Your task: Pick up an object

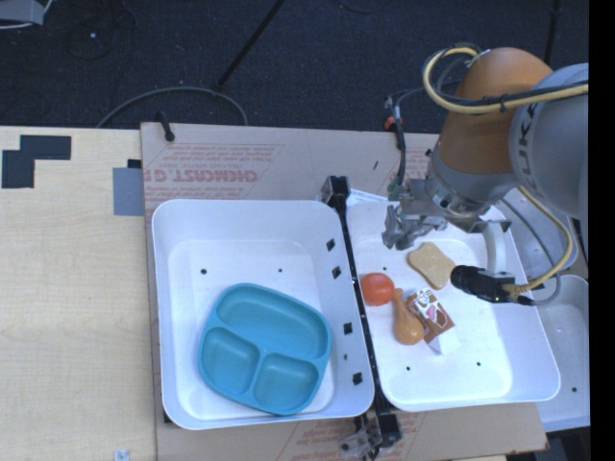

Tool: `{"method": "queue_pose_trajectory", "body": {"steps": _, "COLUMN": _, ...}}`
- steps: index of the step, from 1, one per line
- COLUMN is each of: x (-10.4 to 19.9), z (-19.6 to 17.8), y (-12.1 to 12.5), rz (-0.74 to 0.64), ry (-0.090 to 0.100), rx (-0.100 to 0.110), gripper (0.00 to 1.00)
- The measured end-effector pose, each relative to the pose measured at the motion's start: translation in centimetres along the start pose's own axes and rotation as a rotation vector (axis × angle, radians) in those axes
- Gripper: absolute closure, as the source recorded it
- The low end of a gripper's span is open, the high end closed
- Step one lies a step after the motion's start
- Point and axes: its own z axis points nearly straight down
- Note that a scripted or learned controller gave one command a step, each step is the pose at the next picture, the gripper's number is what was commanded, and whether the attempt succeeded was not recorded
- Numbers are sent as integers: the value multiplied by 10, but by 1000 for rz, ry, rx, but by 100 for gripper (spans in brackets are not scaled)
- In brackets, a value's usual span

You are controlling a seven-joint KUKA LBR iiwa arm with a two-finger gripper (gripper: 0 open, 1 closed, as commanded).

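End effector (pixel 402 230) sits low over the far-left part of the right bin (pixel 533 373), pointing down; can't tell its state, since the wrist hides most of it. Nothing visibly held.

Right bin, four loose items:
- 1 tan bread-like slice (pixel 430 264), just right and near of the end effector, apart from it
- 1 orange-red ball (pixel 377 288), near the divider side
- 1 orange elongated piece (pixel 406 323), nearer than the ball
- 1 small printed packet (pixel 430 313), touching the elongated piece on its right

All four cluster in the left half of that bin, just nearer than the end effector.

A black cylindrical piece with yellow cable (pixel 485 283) hangs off the arm, just right of the slice.

Left bin (pixel 183 229): 1 blue three-compartment tray (pixel 264 348), tilted, lying in the near half. Nothing visible in its compartments.

The bins touch along a black clipped seam (pixel 346 296). Both rest on a cardboard sheet (pixel 221 166) on the pale wood surface (pixel 67 305). Cables run across the dark floor (pixel 192 36) on the far side.
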Motion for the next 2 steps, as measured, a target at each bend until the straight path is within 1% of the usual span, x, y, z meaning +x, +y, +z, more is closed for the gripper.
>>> {"method": "queue_pose_trajectory", "body": {"steps": 1, "x": 44, "z": 7, "y": -17, "rz": 0, "ry": -1, "rx": 1, "gripper": 100}}
{"method": "queue_pose_trajectory", "body": {"steps": 2, "x": 88, "z": 7, "y": -21, "rz": 0, "ry": -1, "rx": 1, "gripper": 100}}
